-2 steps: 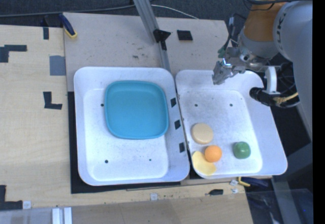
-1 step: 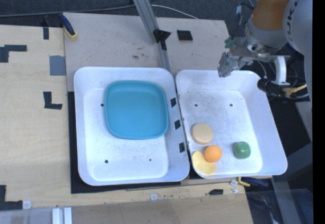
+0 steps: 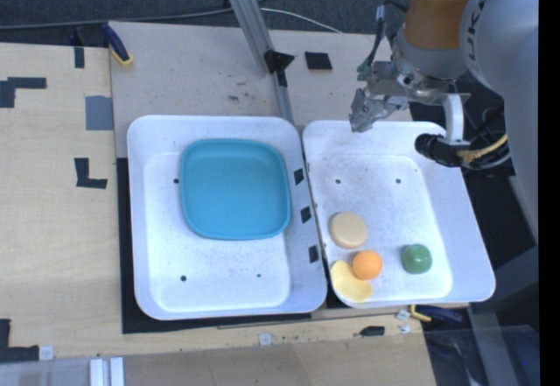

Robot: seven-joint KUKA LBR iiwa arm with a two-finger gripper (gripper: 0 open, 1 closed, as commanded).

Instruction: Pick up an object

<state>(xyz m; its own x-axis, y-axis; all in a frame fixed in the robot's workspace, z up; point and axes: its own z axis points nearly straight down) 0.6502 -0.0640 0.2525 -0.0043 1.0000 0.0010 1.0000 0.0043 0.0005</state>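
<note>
Counter [image 3: 52,200]: two white bins. Left bin [image 3: 149,227]: blue plate [image 3: 234,188]. Right bin [image 3: 455,227]: beige disc [image 3: 348,229], orange ball [image 3: 367,265], green ball [image 3: 416,258], yellow piece [image 3: 350,286] toward 6 o'clock. Gripper [image 3: 362,120] at 12 o'clock rim; finger state: cannot tell.

Right bin's [image 3: 455,227] far half lies open; toys [image 3: 366,265] crowd its near edge.

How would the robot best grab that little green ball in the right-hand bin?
Probably from straight above, fingers closing across the middle of the green ball. It is round, so any side grips alike, and it sits apart from the orange ball, with bare floor of the right bin around it. The gripper hangs above that bin's far edge.
</note>
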